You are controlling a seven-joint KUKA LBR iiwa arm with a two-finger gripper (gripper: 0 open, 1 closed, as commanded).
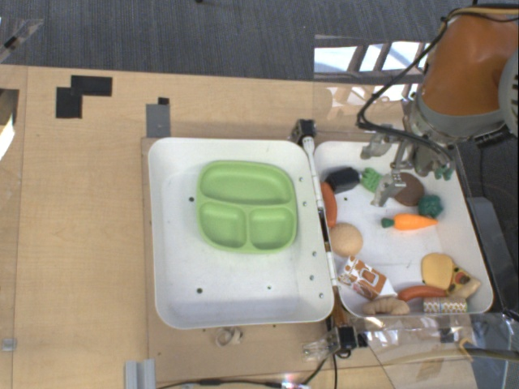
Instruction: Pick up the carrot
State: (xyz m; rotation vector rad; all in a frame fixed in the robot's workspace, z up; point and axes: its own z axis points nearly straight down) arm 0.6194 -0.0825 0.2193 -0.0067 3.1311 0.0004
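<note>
The carrot (pixel 412 223) lies in the right bin (pixel 478 241), just below the gripper (pixel 391 191), whose fingers hang empty and seemingly parted. Broccoli (pixel 430 206) sits just beside the carrot; a slightly off descent could nudge it or clip the carrot's tip.

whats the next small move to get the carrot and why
Probably shift the hand a little toward the bench's front and lower it over the carrot. The carrot lies flat in the right bin, just in front of the hand, and nothing shows between its fingers. The green toy sits close beside the carrot, so the descent should be centred on the orange body.
</note>
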